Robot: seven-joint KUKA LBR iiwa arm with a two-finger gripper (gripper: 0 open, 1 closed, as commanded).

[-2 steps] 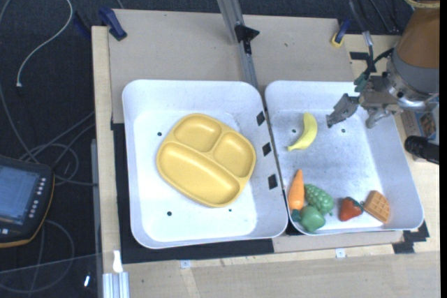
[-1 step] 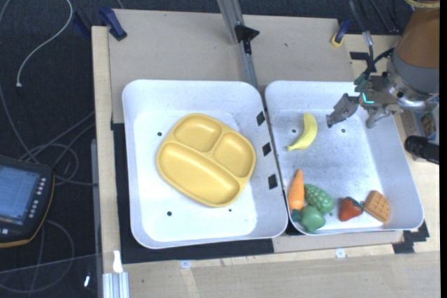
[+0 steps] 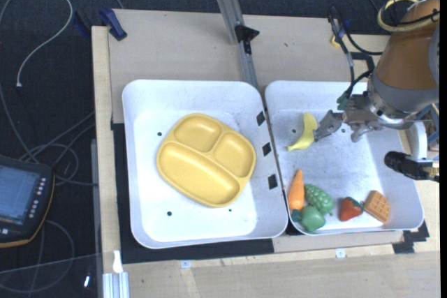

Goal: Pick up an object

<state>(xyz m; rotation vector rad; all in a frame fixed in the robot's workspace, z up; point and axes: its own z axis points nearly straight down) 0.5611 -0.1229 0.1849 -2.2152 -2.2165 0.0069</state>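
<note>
No text, label or number can be read.

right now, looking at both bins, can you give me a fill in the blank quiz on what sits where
1. The yellow divided plate lies in the ____ bin.
2. The gripper hangs above the right bin, just right of the ____.
3. Beside the green grapes lies an orange ____.
4. The waffle sits right of the red ____.

Missing words: left; banana; carrot; strawberry

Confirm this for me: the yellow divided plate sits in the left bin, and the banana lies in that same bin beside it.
One detail is wrong. The yellow divided plate does sit in the left bin, but the banana lies in the right bin, close to the tool, as the camera view shows.
</note>
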